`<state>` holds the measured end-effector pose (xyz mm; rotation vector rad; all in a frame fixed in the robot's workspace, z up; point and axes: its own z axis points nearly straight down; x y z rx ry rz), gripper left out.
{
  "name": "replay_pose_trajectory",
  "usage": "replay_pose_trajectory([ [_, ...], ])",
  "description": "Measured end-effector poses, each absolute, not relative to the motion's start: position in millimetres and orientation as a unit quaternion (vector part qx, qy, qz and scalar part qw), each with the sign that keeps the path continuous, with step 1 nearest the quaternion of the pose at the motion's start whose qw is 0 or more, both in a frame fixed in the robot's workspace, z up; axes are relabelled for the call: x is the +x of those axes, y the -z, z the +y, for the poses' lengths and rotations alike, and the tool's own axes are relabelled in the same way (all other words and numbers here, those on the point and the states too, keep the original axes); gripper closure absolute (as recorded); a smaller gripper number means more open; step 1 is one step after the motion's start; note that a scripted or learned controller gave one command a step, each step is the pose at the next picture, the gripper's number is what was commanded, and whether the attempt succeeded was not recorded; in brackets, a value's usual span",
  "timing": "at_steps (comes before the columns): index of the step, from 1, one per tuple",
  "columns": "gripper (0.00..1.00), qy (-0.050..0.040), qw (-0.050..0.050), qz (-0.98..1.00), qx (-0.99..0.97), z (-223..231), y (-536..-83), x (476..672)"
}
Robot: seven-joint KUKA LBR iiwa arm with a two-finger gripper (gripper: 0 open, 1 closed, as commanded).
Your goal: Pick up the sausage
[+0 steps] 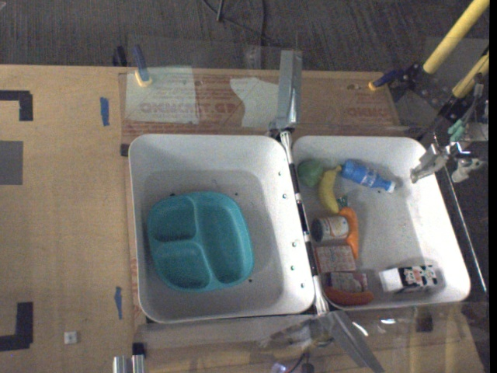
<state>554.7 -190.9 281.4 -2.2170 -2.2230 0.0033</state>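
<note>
The sausage [348, 296] is a reddish-brown link lying flat against the front wall of the right bin [435, 231], near its front left corner. My gripper [436, 162] hangs over the right bin's far right rim, well away from the sausage, at the opposite end of the bin. Nothing shows in its grasp.
In the right bin lie a green fruit [311, 172], a banana [330, 190], a blue bottle [366, 176], a small can [331, 228], a carrot [353, 230], a flat packet [336, 257] just behind the sausage and a milk carton [410, 278]. A teal divided plate [200, 241] sits in the left bin [147, 169].
</note>
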Motion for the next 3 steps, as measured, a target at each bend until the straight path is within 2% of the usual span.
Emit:
replay_pose_trajectory([
  [1, 0.0, -0.0009, 0.001, -0.712, -0.702, -193, -198, 487.1],
  [2, 0.0, -0.0019, 0.003, -0.621, -0.784, -147, -125, 518.4],
  [3, 0.0, -0.002, 0.001, -0.492, -0.87, -127, -98, 573.0],
])
